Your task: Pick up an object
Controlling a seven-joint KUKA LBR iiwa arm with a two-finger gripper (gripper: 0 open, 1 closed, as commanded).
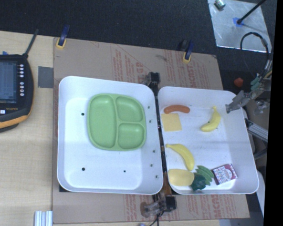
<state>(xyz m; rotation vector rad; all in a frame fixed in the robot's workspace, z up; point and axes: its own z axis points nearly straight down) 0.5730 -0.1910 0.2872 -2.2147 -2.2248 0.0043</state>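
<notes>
Nothing has been picked up yet, judging by how things lie. The gripper (234, 104) sits at the right edge of the frame, just over the upper right rim of the right bin (240, 140), at the end of the arm's metal parts that enter from the right. Nothing shows between its tips. Whether it is wide or narrow cannot be told from this view, since it is small and partly lost against the clutter behind it.

All the candidate objects rest on the floor of the right bin. A small banana (211, 120) lies nearest the gripper, in the upper right part of the bin. A sausage (176, 109) lies to the upper left, with a yellow cheese slice (172, 122) just below it. A larger banana (183, 154) lies lower down, and along the bottom edge sit a lemon (181, 177), a green vegetable (202, 177) and a small red packet (224, 173).

The left bin (72, 144) holds a green divided plate (116, 121).

What is left is the whole job: choosing an object, coming down on it, closing and lifting.
</notes>
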